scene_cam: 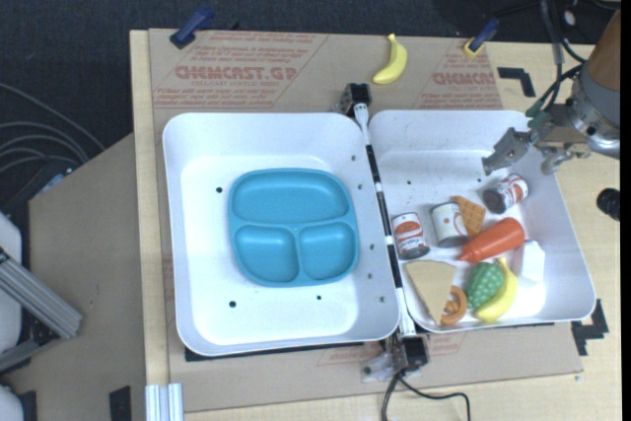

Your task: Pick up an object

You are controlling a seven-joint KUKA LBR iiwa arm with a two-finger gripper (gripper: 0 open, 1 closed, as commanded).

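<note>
My gripper (525, 156) hangs over the back right part of the right bin (434, 138), its fingers spread apart with nothing between them. Just below it a small can (505, 194) lies on its side. Further toward the front lie an orange carrot (493, 240), a red-labelled can (409, 234), a silver can (451, 222), a green vegetable (483, 283) and a yellow banana (503, 298). A tan bread slice (428, 283) and a pretzel (455, 307) sit at the front left of this bin.
The left bin (197, 173) holds a blue divided plate (293, 224). A second banana (391, 62) lies on the cardboard behind the bins. A white block (532, 263) rests by the right bin's right wall. Blue clamps (190, 28) hold the board's back edge.
</note>
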